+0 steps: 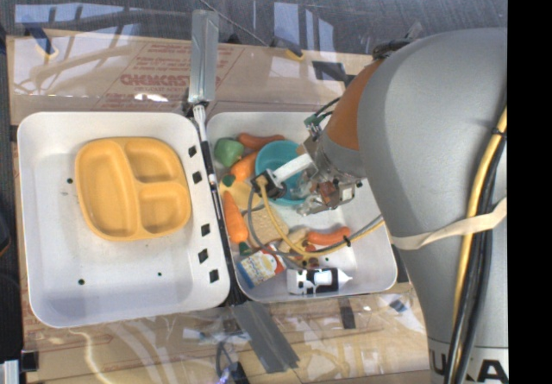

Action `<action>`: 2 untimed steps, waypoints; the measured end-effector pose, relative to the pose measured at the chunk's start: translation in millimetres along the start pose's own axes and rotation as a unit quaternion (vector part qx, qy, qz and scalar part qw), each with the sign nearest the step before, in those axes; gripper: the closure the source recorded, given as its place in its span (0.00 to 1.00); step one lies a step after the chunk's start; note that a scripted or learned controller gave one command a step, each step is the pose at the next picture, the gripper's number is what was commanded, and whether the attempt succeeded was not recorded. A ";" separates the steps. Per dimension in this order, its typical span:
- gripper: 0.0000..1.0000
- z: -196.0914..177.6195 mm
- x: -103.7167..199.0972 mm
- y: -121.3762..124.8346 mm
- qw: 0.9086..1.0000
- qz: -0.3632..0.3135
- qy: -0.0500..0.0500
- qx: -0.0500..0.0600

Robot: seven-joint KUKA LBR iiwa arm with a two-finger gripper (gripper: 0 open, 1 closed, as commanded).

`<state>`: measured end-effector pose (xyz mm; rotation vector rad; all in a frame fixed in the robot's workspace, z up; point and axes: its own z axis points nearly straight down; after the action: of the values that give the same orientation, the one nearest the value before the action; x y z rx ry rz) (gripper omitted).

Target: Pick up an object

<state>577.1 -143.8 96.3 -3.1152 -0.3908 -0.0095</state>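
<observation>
1. Camera view, left bin: the shallow white plastic left bin holds one yellow three-compartment plastic plate, lying flat in the far half of the bin.
2. Camera view, right bin: the shallow white plastic right bin sits just beside the left bin and holds a crowded pile of small items.
3. Items at the far side of the pile: a teal plastic bowl, a green rounded toy just left of it, and an orange toy carrot along the far wall.
4. Items at the left and near side: a long orange toy carrot by the left wall, a small white printed bottle, and a black-and-white carton against the near wall.
5. Arm: the grey arm with orange band reaches in from the right and covers the right part of the bin.
6. Gripper: it is low over the pile, just right of the teal bowl. The state of the fingers cannot be told from this view, nor whether they hold anything.
</observation>
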 end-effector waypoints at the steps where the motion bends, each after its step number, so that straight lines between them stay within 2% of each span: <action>1: 1.00 2.0 15.0 -41.6 1.000 0.025 -0.005 -0.003; 2: 1.00 -141.8 -12.9 -82.6 1.000 0.016 -0.001 0.000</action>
<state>543.4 -67.3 238.1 -3.1214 -0.3398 -0.0059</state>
